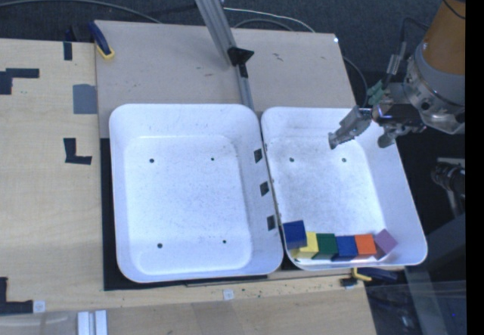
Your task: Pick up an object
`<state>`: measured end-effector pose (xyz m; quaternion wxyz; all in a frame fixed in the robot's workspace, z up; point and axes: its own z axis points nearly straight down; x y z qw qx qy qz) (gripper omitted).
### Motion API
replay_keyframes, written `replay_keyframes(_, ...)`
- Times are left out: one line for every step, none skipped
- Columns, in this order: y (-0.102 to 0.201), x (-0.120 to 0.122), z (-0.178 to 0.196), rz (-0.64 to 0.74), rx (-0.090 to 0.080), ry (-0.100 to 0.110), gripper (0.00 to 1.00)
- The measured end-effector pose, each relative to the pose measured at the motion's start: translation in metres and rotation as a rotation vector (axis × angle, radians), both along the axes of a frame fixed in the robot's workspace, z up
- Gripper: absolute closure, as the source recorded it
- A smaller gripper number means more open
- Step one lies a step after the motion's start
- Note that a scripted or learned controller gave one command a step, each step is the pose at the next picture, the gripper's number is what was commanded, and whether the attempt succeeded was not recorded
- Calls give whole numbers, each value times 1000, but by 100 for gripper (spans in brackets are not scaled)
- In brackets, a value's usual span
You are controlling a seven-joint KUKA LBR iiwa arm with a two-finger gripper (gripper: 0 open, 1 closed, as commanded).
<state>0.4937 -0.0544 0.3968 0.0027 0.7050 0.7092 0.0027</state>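
You are looking at the gripper (pixel 355 128) hovering over the far part of the right bin (pixel 393 167), and I cannot tell its grasp state. The blocks (pixel 336 244) are sitting packed along its near wall; they are likely light, rigid, slick-sided. That wall and neighbouring blocks are crowding any side grip.

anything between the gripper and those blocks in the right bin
Nothing visible does. The gripper hangs over the far part of the right bin, and the blocks sit in a row along its near edge. Bare bin floor lies between them. The blocks touch one another, which may crowd the fingers.
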Motion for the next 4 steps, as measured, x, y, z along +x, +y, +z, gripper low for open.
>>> replay_keyframes(69, -5, -116, -1, 1, 18, 0)
replay_keyframes(66, -4, -102, -4, 0, 10, 100)
replay_keyframes(37, -11, -89, -7, -1, 8, 100)
replay_keyframes(133, 66, -53, 4, 2, 3, 100)
